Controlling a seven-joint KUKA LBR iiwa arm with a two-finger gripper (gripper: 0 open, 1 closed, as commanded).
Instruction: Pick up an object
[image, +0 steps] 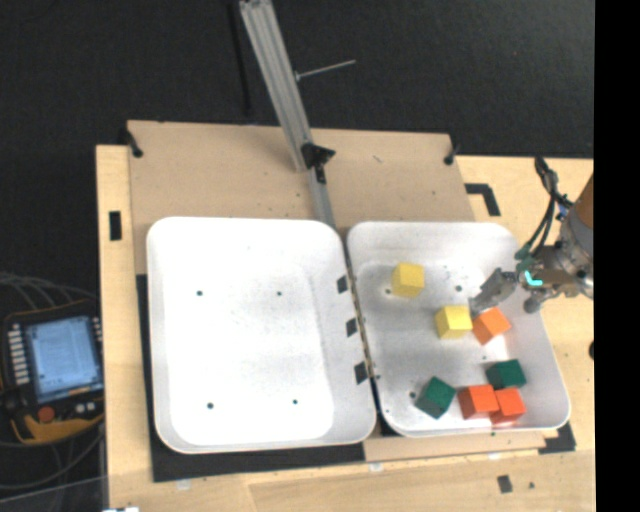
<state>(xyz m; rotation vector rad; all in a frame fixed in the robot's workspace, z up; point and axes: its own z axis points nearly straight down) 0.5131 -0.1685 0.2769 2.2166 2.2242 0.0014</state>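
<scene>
The right bin (400, 250) holds several small blocks. A yellow block (408, 279) lies near its upper left, and a second yellow block (453, 321) touches an orange block (491, 325) in the middle. Two green blocks (436, 397) (507, 374) and two orange-red blocks (478, 400) (510, 403) sit along the front edge. My gripper (514, 294) hangs over the bin's right side, just above and behind the middle orange block. It is open, with one grey finger (492, 288) slanting left, and nothing is between the fingers.
The left bin (250, 330) lies beside the right one, with a dark hinge strip between them. A metal pole (285, 90) rises from the back of the bench. A handheld controller (55, 365) sits off the bench at far left.
</scene>
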